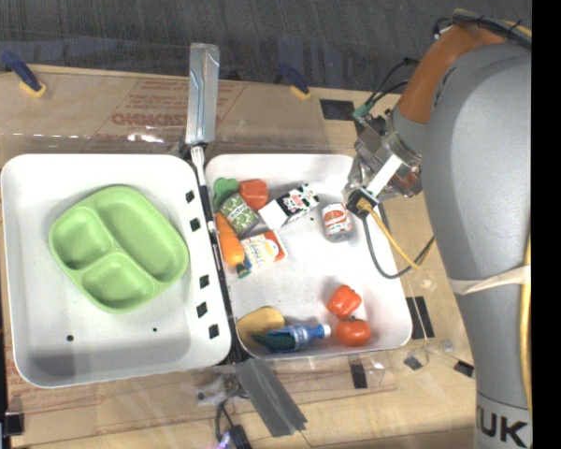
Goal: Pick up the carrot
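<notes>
Right now, your carrot [230, 247] lies along the left wall of the right bin [393, 293], pressed close to the divider between the two bins. A small carton [264, 250] sits just beside it on the right, and a green packet [237, 214] lies just above it. Your tool [357, 201] hangs over the upper right part of that same bin, near a small can [336, 222] and well apart from the carrot; you cannot tell from this angle how it is set. Further down the bin you see two red peppers [345, 300] and a blue bottle [297, 335] by the bottom edge. On your left, the other bin [23, 340] holds a green divided plate [118, 247].
</notes>
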